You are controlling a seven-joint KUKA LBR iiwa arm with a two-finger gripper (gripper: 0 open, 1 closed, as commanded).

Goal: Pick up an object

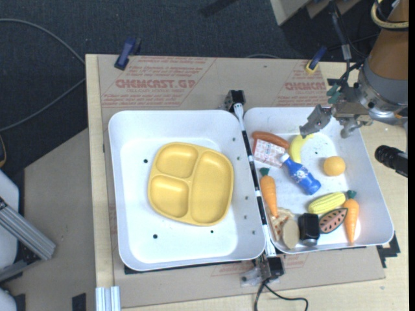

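**Operator:** Camera view, containers first. What is in each bin?

**Technician:** Left bin holds a yellow divided plate, lying flat near its middle. Right bin holds the loose items: a sausage and a red-and-white packet at the upper left, a yellow lemon-shaped piece beside them, a blue bottle lying tilted in the middle, an orange ball to its right. Lower down: a carrot along the left wall, a corn cob, a second carrot, a watermelon slice and a black block.

**Operator:** Surroundings and obstructions?

**Technician:** Blue clamps hold the cardboard sheet under both bins. The arm enters from the right, over the right bin's upper corner.

**Operator:** Gripper state?

**Technician:** Gripper hangs above the bin's upper part, fingers spread, one tip just beside the yellow lemon-shaped piece. Nothing sits between the fingers.
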